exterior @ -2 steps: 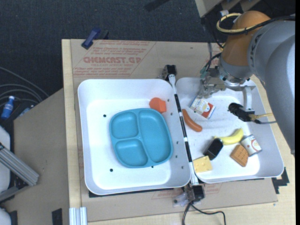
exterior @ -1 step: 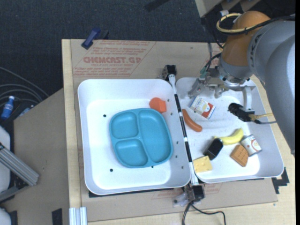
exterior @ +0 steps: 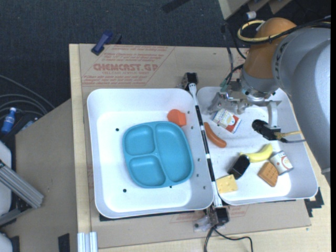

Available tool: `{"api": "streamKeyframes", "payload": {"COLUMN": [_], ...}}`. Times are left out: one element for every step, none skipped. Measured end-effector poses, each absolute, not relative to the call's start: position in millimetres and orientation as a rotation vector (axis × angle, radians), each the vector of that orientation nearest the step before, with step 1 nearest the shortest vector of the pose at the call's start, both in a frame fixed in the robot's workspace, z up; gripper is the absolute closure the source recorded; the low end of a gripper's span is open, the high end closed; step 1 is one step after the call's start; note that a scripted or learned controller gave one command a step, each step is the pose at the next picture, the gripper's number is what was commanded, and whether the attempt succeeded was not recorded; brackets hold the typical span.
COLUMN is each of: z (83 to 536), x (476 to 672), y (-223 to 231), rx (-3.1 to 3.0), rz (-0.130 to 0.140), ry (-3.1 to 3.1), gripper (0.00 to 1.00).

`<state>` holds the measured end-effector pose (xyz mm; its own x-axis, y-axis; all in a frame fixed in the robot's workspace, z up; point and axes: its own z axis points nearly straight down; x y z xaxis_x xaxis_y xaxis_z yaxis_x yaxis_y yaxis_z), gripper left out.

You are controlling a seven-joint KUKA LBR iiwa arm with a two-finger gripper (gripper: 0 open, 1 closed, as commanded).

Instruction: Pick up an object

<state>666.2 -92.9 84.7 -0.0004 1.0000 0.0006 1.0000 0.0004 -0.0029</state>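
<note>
Right bin (exterior: 299, 192) crowded, left bin (exterior: 100, 135) open around blue tray (exterior: 157, 154)

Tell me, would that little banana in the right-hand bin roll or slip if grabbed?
The banana looks like smooth plastic, so probably light and a bit slippery. Its curved shape should stop it rolling far, though it might pivot if pinched near one end.

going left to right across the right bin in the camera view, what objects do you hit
hot dog → cheese wedge → black block → banana → cracker → small can
</note>
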Motion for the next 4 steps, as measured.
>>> {"api": "streamKeyframes", "payload": {"z": [95,95,141,84], "x": [666.8,666.7,634.7,666.5], "y": [-93,-93,-187,-160], "rx": [-2.22,-2.22,-2.224,-2.221], "rz": [0.001,0.002,0.0,-0.001], "ry": [-2.221,-2.221,-2.222,-2.222], "gripper": [1.0,0.0,0.0,0.0]}}
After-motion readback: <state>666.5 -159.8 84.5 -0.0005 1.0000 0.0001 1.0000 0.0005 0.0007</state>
